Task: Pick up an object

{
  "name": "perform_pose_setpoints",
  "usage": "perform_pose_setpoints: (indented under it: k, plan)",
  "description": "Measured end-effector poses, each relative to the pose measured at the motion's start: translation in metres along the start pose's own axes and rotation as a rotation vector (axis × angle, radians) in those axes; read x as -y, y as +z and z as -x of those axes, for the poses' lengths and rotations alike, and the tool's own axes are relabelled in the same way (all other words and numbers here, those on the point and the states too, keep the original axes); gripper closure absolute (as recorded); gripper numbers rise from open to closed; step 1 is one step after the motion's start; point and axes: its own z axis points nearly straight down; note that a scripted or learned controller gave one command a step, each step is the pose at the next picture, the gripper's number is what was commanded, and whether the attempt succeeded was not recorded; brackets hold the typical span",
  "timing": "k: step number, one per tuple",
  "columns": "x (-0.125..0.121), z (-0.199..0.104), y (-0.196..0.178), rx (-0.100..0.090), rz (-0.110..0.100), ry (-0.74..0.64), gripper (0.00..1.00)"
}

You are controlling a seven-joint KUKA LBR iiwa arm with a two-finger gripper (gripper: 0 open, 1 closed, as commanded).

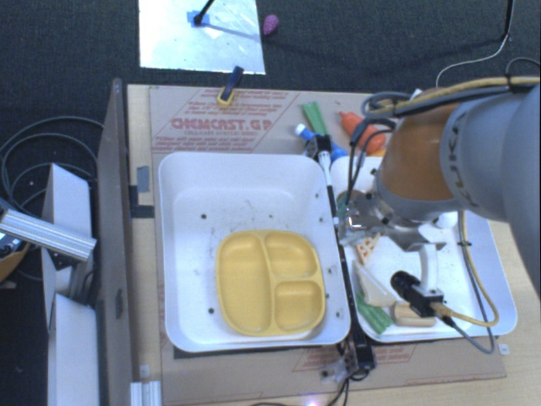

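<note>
Likely target: small spotted wedge, flat and triangular, by the right bin's left wall, just front of the gripper. Gripper state: can't tell, wrist hides it. Descend straight, clear of the wall, pinch across the wedge's edges. Cream wedge and green ridged piece crowd the front-left corner.

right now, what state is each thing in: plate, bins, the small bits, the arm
yellow divided plate: right side up, flat in the left bin
left bin: holds the plate
right bin: holds several small things, under the arm
pizza-slice piece: lying flat by the divider
green piece: lying flat at the near edge
arm: reaching down over the right bin, grip hidden
</note>
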Motion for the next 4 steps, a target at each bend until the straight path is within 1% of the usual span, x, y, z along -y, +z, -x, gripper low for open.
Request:
perform_pose_setpoints:
  k: [1, 2, 3, 4]
  plan:
    - [-0.039, 0.019, -0.034, 0.007, -0.004, 0.012, 1.00]
    - [-0.046, 0.037, -0.089, 0.007, -0.005, 0.013, 1.00]
    - [-0.055, 0.100, -0.034, 0.008, -0.013, 0.022, 1.00]
    - [-0.055, 0.096, -0.037, 0.007, -0.010, 0.015, 0.00]
